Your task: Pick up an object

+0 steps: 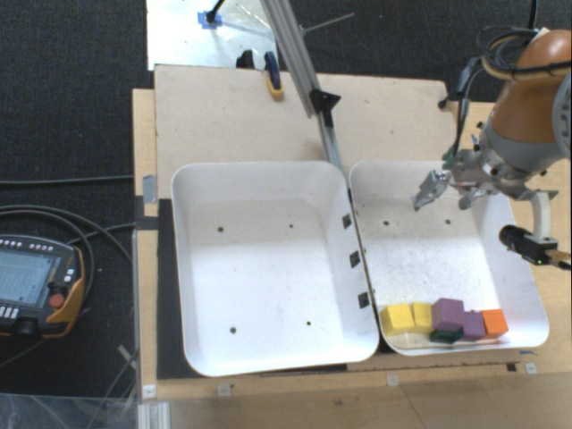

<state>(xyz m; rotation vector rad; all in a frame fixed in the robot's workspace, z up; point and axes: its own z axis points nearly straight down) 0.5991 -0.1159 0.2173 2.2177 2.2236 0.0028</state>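
Blocks Waiting at the Bin's Near Edge

The gripper (442, 190) is being held above the far half of the right bin (393, 177), its fingers spread apart with nothing between them — well apart from the cluster it is presumably meant to pick from. Yellow blocks (407, 316), purple blocks (454, 315), a dark green block (445, 335) and an orange block (494, 322) are lying bunched against the near wall, likely slid there by the bin's slope. The left bin (192, 186) is being left aside — no readable labels are being shown
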